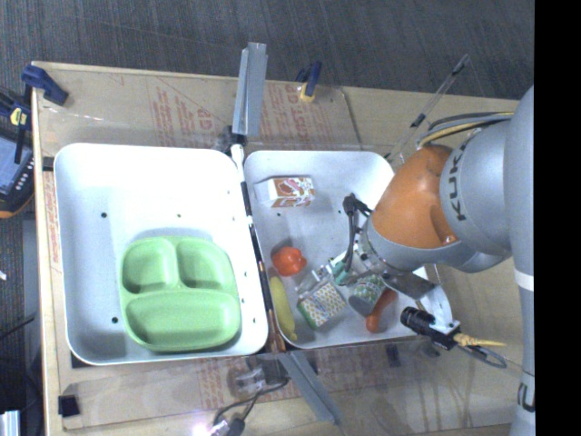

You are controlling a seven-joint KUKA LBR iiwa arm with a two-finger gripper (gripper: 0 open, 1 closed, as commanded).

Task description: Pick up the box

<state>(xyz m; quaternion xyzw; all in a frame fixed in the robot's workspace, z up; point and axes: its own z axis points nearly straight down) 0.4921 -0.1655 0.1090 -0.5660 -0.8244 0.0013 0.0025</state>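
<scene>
A small white and orange carton box [290, 190] lies near the far wall of the right bin [318, 160]. A second, green-checkered box [320, 306] lies tilted near that bin's front wall. My gripper [334, 273] is low in the right bin, just above the checkered box's upper right corner and well away from the carton. The orange band and grey wrist hide the bin's right side. Nothing is visibly held.
In the right bin a red tomato [289, 260] sits left of the gripper, a yellow banana [283, 307] lies along the left wall, and a green-patterned packet [367, 291] and a red item [379, 312] lie under the wrist. A green divided tray [178, 293] rests in the left bin [91, 189].
</scene>
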